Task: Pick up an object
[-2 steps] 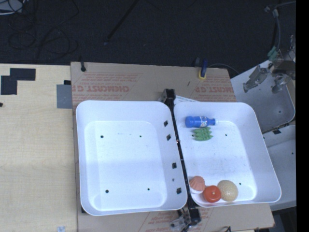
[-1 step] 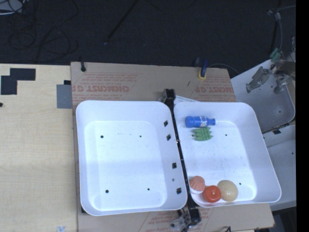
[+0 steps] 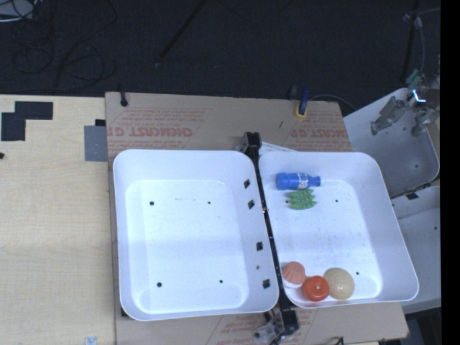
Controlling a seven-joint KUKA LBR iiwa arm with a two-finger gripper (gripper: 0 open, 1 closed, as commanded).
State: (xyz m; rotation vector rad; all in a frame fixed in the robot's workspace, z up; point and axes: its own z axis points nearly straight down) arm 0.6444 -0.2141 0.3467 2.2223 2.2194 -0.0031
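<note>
Your gripper sits off the right bin's far corner; its jaw state you cannot tell. Bottle, leaf lie inside.

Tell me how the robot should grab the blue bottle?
Probably from straight above, closing across the middle of the blue bottle. It lies on its side, long way left to right, so its round body is narrow front to back. The green toy sits just in front, so the near finger has little room.

2 bins, 1 bottle, 4 toy foods.
</note>
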